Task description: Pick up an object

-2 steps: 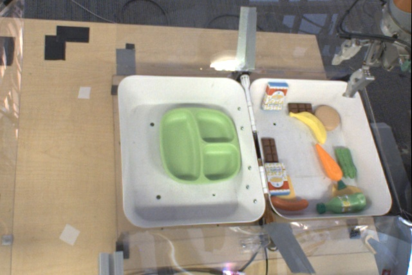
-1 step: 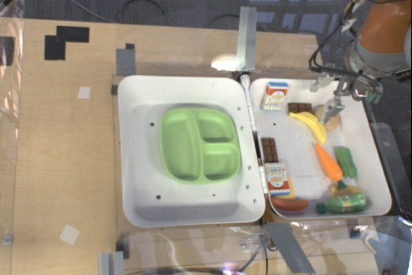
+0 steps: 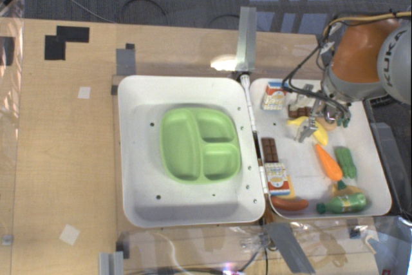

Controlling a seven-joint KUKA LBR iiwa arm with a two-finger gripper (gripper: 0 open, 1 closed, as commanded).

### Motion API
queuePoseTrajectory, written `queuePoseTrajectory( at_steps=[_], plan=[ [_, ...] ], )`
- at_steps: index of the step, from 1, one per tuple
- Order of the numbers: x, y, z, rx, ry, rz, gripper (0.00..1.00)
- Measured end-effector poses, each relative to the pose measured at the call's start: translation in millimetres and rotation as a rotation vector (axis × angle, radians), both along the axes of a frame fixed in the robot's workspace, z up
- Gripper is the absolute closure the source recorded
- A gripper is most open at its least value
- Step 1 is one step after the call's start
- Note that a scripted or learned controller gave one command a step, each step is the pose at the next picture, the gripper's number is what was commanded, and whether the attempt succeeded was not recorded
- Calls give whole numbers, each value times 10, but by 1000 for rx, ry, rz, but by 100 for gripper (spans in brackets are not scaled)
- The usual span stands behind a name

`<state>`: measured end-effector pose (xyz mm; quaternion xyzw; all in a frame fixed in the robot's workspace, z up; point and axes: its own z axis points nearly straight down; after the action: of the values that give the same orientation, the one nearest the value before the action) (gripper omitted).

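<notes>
My gripper (image 3: 308, 129) hangs low in the upper part of the right bin (image 3: 380, 167), its metal fingers (image 3: 304, 132) right over a yellow banana-like toy (image 3: 317, 132). Just left of it lies a small carton (image 3: 273, 98). Below are an orange carrot (image 3: 329, 163), a green vegetable (image 3: 346, 162), a chocolate bar (image 3: 269, 150), a small box (image 3: 277, 178), a red sausage (image 3: 291, 204) and a green bottle (image 3: 342, 203). Nothing is visibly held between the fingers.
The left bin (image 3: 138, 203) holds a green divided plate (image 3: 199, 145). A metal post (image 3: 246, 38) stands behind the seam between the bins. The arm's orange band (image 3: 360, 51) sits over the right bin's far corner, with cables looping beside it.
</notes>
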<state>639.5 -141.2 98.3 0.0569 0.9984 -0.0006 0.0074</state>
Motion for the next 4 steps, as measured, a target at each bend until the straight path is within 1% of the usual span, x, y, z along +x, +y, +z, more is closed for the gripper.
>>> queuePoseTrajectory(
  at_steps=[1,2,3,4],
  plan=[
    [-569,-124,-29,-1,-11,-55,0],
    [-907,107,-23,-3,-17,-77,0],
    [-835,112,134,-7,-41,-70,100],
    [-877,626,1411,1,-6,19,100]
  ],
)
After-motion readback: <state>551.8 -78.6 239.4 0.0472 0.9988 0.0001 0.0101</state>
